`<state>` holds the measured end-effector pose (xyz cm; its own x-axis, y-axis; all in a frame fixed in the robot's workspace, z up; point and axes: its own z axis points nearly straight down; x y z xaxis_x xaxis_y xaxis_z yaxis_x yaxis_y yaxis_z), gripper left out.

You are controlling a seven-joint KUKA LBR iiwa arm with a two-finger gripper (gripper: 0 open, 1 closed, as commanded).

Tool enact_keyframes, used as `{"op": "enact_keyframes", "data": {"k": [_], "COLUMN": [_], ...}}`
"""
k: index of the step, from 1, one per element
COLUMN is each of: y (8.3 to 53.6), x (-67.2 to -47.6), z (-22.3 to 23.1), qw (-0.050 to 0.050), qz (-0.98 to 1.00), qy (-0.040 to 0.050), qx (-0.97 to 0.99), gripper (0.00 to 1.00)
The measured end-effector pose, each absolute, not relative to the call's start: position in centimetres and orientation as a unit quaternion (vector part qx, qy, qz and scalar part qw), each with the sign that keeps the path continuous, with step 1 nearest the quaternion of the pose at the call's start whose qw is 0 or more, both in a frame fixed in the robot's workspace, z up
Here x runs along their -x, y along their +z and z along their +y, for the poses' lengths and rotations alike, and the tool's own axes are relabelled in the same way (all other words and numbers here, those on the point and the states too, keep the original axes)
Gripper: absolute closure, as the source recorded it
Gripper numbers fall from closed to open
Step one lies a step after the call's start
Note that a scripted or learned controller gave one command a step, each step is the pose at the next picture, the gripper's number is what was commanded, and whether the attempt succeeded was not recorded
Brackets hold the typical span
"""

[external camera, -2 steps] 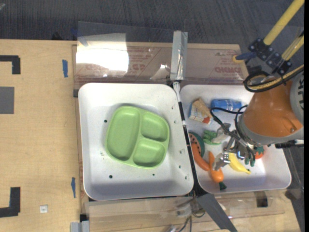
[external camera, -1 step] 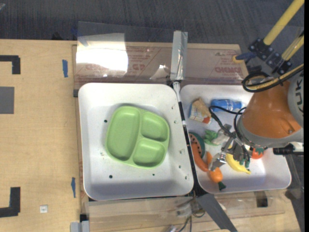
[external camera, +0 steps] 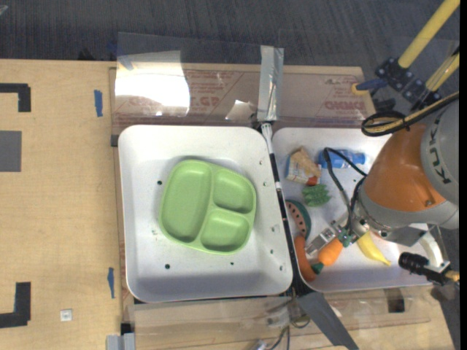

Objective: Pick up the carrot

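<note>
**Arm low in the right bin, at the carrot**

From where I stand, the arm point(external camera: 408, 181) reaches into the right bin point(external camera: 343, 138), its orange band over the bin's middle. The end effector point(external camera: 337, 238) sits low near the bin's front, and I cannot tell how it is set. The carrot point(external camera: 330, 254) lies right at its tip, touching or nearly so; whether it is gripped I cannot make out. A banana point(external camera: 372, 249) lies just beside it. Farther back are a green leafy toy point(external camera: 316, 194), a tan packet point(external camera: 302, 165) and a blue item point(external camera: 349, 157). The left bin point(external camera: 139, 195) holds a green divided plate point(external camera: 208, 205).
</note>
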<state>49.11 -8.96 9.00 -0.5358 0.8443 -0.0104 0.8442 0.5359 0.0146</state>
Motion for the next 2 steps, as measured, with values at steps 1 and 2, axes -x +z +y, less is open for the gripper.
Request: {"op": "enact_keyframes", "data": {"k": [1, 2], "y": [10.25, 10.15], "x": [-49.46, -49.39], "z": [-9.09, -9.09], "qw": [0.014, 0.013], "qz": [0.876, 0.876], "qy": [0.0046, 0.0039], "qx": [-0.481, -0.481], "gripper": [1.0, 0.0]}}
